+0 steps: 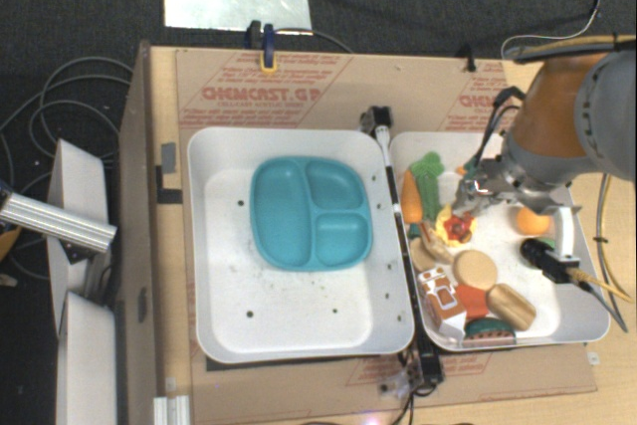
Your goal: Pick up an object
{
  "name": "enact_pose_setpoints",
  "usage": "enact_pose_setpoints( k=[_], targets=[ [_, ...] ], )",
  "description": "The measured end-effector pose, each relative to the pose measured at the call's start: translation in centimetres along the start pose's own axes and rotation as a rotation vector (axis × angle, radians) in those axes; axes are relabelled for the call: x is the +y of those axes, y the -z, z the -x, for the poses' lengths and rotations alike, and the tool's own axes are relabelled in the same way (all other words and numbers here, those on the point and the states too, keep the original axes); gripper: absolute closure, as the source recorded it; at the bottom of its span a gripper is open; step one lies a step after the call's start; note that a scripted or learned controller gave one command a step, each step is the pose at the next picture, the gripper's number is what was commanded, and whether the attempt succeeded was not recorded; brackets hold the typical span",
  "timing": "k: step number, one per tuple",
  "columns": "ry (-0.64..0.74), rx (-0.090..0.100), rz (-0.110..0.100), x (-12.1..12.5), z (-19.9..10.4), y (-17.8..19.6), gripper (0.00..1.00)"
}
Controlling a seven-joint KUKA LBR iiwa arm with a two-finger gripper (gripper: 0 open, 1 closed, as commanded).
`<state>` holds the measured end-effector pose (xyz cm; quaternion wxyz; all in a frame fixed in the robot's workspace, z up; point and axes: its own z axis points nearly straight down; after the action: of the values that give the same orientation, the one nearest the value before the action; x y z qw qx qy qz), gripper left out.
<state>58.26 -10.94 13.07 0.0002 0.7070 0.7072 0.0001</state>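
My gripper (467, 202) is low in the right bin (587, 314), reaching in from the right over a pile of toy food. Directly under its tip lies a small red and yellow piece (458, 229). A green vegetable (429, 174) and an orange carrot (411, 198) lie just to its left. An orange ball (534, 221) rests to its right, partly under the wrist. Nothing can be seen held by the gripper.
The left bin (224, 314) bears a teal divided plate (310, 213). Nearer the front of the right bin are a tan round disc (475, 269), a brown bread roll (511, 306), an orange and white box (439, 295) and a dark teal piece (488, 327).
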Motion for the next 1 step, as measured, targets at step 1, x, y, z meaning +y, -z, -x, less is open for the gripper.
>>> enact_pose_setpoints(
  k=[1],
  targets=[
    [0.002,0.0,0.002,0.23,-0.01,-0.2,0.0]
  ],
)
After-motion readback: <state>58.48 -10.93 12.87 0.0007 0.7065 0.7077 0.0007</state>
